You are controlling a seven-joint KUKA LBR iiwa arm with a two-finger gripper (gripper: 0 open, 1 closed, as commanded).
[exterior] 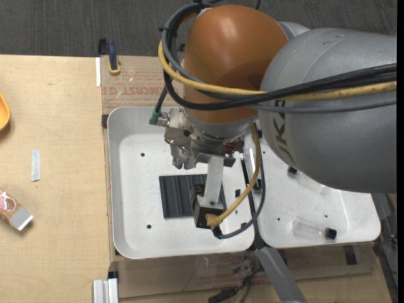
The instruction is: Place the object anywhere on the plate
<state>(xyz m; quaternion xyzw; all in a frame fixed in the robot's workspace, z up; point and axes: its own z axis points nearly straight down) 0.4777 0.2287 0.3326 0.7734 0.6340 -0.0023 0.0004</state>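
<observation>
A flat black ribbed rectangle [178, 196] lies in the middle of the left white bin [129, 232]. My gripper [181, 158] hangs under the orange wrist, just above the rectangle's far edge, and the arm hides its right part. I see nothing in the gripper. A clear tube with a black cap [312, 230] lies near the front of the right bin [360, 229].
A small dark speck [292, 170] sits in the right bin beside the arm. On the wooden bench to the left lie a small silver strip [35, 166], a red-and-grey block [14, 210] and an orange item [3, 113] at the edge. A blue clamp [112, 57] stands behind the left bin.
</observation>
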